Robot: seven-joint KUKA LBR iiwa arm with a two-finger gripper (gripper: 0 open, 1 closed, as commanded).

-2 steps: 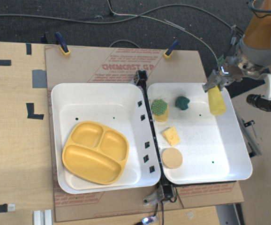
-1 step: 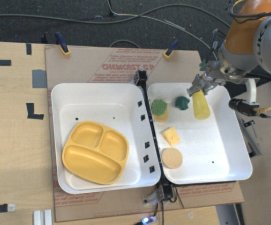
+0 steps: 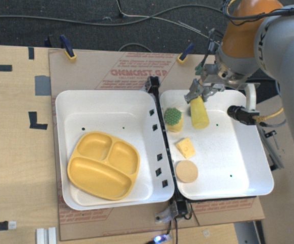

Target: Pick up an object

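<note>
In the left bin lies a yellow divided plate. In the right bin are a green-topped piece, a yellow wedge and a tan disc. My pincer is closed on a smooth yellow cylinder, tilted above this bin's far part.

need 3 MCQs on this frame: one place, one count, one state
1. Where is the yellow divided plate?
A. left bin
B. right bin
C. on the bench

2. How many loose items lie in the right bin?
A. two
B. four
C. six

3. How does the yellow cylinder stand to the pincer?
A. directly under its tip
B. across the other bin
C. outside both bins

Key: 1 A, it fills the left bin's floor. 2 B, green-topped piece, cylinder, yellow block, tan disc. 3 A, its upper end meets the pincer.
</note>
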